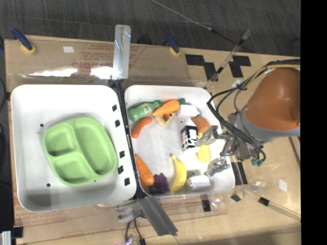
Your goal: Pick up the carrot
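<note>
Arm (271,103): broad rounded orange band above the wrist, glossy, with a grey collar beneath it. Black cables looped over and beside the band, several running toward the wrist. Tool (214,149): bare silver metal, two slim fingers (209,135) with angular linkages. Small teal-green fitting at the tool's base, next to dark wiring.

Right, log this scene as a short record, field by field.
left bin: holds a green divided plate
right bin: toy food in a jumble
carrot: lies at the right bin's left wall, near the front, beside purple grapes
banana: right of the grapes
green bottle: back left of the right bin
gripper: over the right bin's right side, fingers spread, nothing between them
carrot status: not picked up
</note>
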